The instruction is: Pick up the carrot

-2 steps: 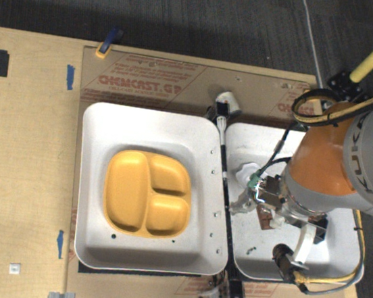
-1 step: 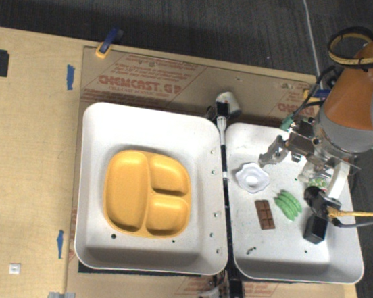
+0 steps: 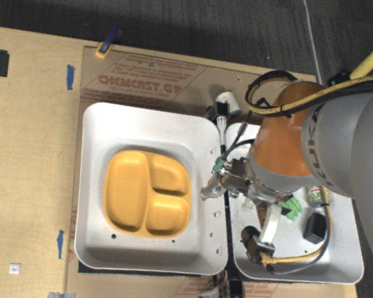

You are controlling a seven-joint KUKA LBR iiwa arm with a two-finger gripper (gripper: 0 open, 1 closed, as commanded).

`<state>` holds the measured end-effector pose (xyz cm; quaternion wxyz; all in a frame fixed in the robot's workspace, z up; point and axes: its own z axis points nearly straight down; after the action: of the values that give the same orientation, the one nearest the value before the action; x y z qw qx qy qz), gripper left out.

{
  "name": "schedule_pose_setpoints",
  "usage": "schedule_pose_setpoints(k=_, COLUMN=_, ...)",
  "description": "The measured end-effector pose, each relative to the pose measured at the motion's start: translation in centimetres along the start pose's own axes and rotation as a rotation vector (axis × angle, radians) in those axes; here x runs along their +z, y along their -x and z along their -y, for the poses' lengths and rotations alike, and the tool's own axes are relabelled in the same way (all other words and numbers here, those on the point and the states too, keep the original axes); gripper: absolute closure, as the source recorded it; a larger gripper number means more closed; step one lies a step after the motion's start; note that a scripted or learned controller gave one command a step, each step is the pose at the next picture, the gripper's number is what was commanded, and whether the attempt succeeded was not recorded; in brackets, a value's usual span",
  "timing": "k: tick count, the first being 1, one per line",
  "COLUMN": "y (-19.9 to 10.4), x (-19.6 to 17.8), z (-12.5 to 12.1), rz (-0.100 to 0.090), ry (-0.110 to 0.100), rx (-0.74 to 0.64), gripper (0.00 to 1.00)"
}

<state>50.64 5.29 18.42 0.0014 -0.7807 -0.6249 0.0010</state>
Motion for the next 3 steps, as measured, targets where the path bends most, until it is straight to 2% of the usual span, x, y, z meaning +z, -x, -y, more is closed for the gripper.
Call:
schedule_pose_setpoints(k=1, y=-2.79, x=4.98, z=1.15, rz=0.001, ry=0.016, rx=0.008, gripper=0.0)
schedule_pose_setpoints(k=3, y=-3.21, x=5.46, z=0.99, rz=-0.002, ry=0.02, rx=-0.011, gripper=0.0)
